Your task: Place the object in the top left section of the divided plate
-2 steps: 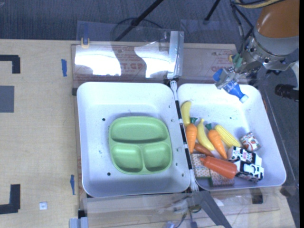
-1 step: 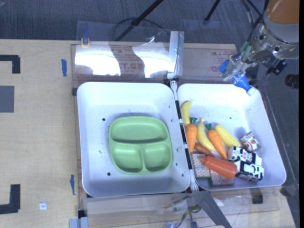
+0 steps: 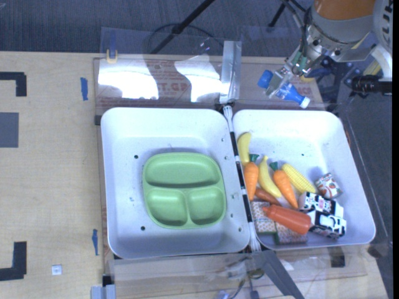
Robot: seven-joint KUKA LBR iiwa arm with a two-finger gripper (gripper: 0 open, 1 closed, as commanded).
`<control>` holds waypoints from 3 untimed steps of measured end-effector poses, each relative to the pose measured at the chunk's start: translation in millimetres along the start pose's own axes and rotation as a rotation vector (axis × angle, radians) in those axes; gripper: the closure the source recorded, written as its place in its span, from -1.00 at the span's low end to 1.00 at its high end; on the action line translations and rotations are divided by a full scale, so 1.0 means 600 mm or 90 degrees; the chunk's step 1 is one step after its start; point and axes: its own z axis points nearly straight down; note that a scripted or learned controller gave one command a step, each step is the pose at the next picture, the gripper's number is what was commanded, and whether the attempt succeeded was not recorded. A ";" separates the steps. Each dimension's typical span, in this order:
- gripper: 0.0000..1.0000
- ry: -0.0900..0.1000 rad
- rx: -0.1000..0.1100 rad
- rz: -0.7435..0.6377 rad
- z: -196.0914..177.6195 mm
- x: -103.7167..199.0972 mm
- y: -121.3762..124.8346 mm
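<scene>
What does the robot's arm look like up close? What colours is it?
The arm is a fat round tube, grey with a big orange band. At its tip sits a small silvery metal gripper with little coloured bits, and something blue shows by it.

Two white bins sit side by side on a wooden bench (image 3: 50,185): the left bin (image 3: 118,167) toward 9 o'clock, the right bin (image 3: 299,136) toward 3 o'clock, their inner rims touching. At 12 o'clock a metal bracket (image 3: 230,70) stands beside a glaring clear sheet (image 3: 156,80). Blue tape (image 3: 83,88) marks the bench at 10 o'clock, near a black corner mark (image 3: 14,83). A dark tripod leg (image 3: 199,8) crosses the floor at 12 o'clock.
</scene>
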 end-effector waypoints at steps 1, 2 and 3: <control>1.00 0.003 0.002 -0.042 0.047 0.144 -0.063; 1.00 0.000 -0.001 -0.252 0.012 0.061 0.027; 1.00 0.004 0.001 -0.472 0.070 0.175 -0.087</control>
